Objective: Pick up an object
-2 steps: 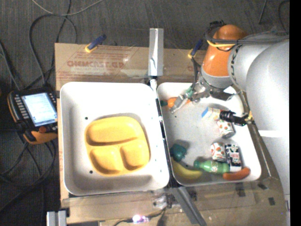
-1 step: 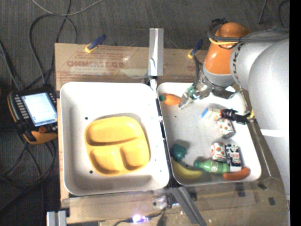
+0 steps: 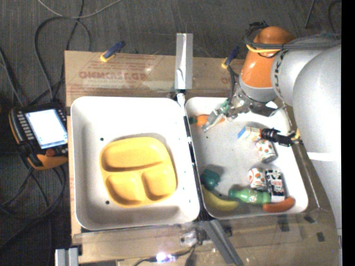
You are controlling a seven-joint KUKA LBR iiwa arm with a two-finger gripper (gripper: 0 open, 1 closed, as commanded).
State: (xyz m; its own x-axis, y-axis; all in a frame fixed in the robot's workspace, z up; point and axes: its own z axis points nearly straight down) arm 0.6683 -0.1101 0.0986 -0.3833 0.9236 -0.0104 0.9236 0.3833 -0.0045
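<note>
Gripper (image 3: 213,119) open, holding nothing, low in right bin's (image 3: 302,165) far-left corner. Small orange piece (image 3: 202,119) sits just beside its fingertips, toward the divider. Probably light, rigid, smooth plastic, may slip; pinch across its middle.

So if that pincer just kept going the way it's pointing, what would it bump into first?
Probably the small orange object in the right bin's far left corner; the pincer points down-left at it. Depth is hard to judge.
</note>
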